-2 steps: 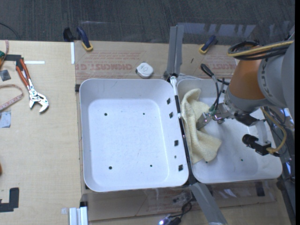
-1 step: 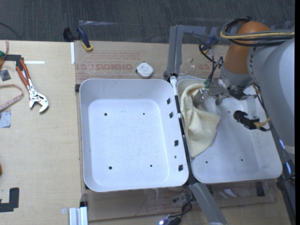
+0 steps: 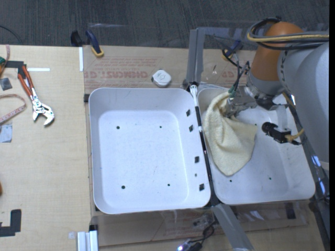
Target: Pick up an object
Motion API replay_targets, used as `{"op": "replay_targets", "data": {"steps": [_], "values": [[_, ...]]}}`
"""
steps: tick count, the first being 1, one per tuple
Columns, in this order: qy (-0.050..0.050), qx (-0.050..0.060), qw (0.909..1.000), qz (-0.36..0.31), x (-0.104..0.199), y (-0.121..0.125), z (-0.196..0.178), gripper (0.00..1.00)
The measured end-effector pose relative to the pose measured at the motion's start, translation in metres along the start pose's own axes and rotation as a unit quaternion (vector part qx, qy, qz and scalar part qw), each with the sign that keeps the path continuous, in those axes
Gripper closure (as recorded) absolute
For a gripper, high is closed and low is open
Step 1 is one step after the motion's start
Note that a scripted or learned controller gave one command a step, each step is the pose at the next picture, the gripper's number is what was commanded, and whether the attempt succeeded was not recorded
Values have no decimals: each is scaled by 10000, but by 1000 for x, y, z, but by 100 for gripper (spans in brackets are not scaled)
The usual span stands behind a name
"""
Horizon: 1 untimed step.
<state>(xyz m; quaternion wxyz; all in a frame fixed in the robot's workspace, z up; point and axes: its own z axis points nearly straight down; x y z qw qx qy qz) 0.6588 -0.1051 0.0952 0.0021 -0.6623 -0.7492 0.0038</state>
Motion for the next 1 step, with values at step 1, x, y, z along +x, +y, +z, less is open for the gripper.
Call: {"op": "replay_targets", "data": {"steps": [1], "values": [[-5, -32, 9933, -1157, 34, 4, -93, 100]]}}
